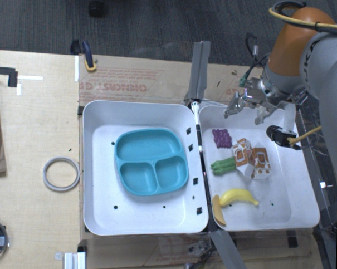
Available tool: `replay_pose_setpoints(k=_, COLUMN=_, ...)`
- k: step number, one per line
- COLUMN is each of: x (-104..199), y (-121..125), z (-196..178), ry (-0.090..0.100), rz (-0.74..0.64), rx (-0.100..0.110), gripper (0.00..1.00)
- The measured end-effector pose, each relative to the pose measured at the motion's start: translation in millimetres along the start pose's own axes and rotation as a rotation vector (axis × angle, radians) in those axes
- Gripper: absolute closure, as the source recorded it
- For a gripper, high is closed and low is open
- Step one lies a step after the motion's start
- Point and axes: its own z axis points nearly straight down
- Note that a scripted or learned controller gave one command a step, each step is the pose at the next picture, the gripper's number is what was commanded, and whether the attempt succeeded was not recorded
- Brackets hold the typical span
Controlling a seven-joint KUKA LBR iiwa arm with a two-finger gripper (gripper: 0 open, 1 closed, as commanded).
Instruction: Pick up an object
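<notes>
Hand (pixel 250 111): fingers spread, gripping nothing, hovering above the right bin's (pixel 299 212) far edge. Candidates lying in that bin: purple grapes (pixel 222 138), carton (pixel 251 158), banana (pixel 239 198). Advice: centring over one item, descending squarely.

Faint reddish upside-down print on the cardboard sheet (pixel 126 79), illegible.

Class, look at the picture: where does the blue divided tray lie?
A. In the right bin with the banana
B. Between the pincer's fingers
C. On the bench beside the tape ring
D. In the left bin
D: the blue divided tray lies flat inside the left bin, apart from the banana in the right bin.
</notes>
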Motion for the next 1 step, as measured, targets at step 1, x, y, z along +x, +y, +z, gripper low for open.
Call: replay_pose_setpoints(k=1, x=-21.1, y=-58.0, z=42.7, ry=0.001, rz=0.037, rx=0.003, gripper=0.00)
